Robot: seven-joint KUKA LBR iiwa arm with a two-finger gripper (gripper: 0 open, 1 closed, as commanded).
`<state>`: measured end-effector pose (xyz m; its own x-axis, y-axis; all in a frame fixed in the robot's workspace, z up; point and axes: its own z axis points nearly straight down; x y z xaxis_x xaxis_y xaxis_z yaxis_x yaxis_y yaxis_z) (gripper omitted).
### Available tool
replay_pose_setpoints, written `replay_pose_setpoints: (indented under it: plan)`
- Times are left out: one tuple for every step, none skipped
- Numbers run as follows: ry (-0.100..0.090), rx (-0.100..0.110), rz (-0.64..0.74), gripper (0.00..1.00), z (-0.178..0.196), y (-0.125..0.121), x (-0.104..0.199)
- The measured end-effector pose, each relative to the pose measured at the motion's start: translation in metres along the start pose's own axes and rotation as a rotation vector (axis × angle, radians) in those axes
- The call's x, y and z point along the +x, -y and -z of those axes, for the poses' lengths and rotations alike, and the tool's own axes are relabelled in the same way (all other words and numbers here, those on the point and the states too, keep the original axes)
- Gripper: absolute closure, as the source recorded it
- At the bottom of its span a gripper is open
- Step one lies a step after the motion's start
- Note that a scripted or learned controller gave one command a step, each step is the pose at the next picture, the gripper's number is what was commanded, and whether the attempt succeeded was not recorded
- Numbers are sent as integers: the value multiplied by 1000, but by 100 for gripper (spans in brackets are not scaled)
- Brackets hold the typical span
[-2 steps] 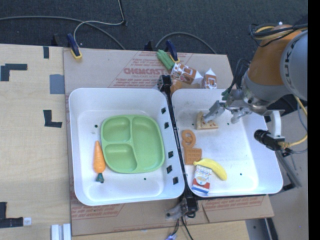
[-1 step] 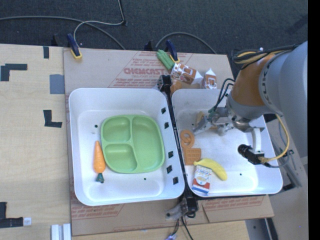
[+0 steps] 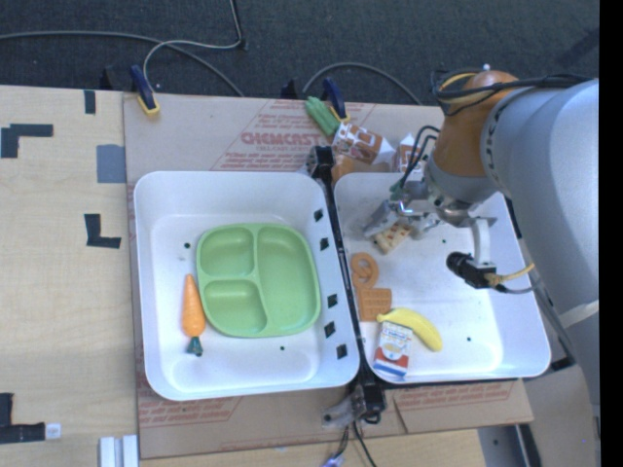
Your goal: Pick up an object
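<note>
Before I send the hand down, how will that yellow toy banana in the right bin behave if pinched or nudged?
The yellow toy banana looks like smooth moulded plastic, so probably light, stiff and somewhat slippery. Its curved shape may pivot or spin if pushed. It lies against the small red-and-white carton, which would likely shift too.

Grey arm [image 3: 560, 183] enters from the right, bulky link filling the upper right corner. Orange band [image 3: 467, 129] sits above the wrist. Wrist bent downward, claw [image 3: 394, 224] low over the rear of the right bin. Black fitting with a yellow-tipped cable [image 3: 474, 269] juts from the wrist's near side.
</note>
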<state>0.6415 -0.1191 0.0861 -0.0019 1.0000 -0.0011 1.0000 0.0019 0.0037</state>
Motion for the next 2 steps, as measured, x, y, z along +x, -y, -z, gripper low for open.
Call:
replay_pose_setpoints:
  plan:
    - [0, 1, 0, 0, -1, -14, 16]
    - [0, 2, 1, 100, 9, -14, 17]
